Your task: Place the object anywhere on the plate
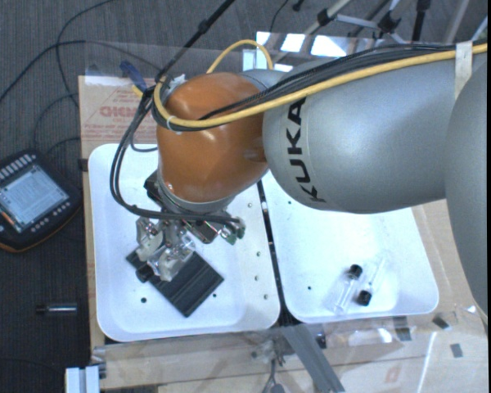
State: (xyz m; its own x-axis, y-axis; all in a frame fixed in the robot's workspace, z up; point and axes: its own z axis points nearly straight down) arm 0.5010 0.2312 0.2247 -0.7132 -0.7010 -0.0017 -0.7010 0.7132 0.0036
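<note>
In the left bin (pixel 114 318) a black ribbed slab (pixel 195 285) is lying flat, likely the object. The gripper (pixel 165 252) is pressing in at its far corner, though whether it is clasping anything I cannot tell. It seems to be working at the pick-up, and next it is going to need a sure hold before lifting.

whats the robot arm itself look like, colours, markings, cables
The arm is thick, rounded and grey with black KUKA lettering, plus a glossy orange band above the wrist. A yellow cable and black cables run along it. The gripper is a small bare-metal assembly.
</note>
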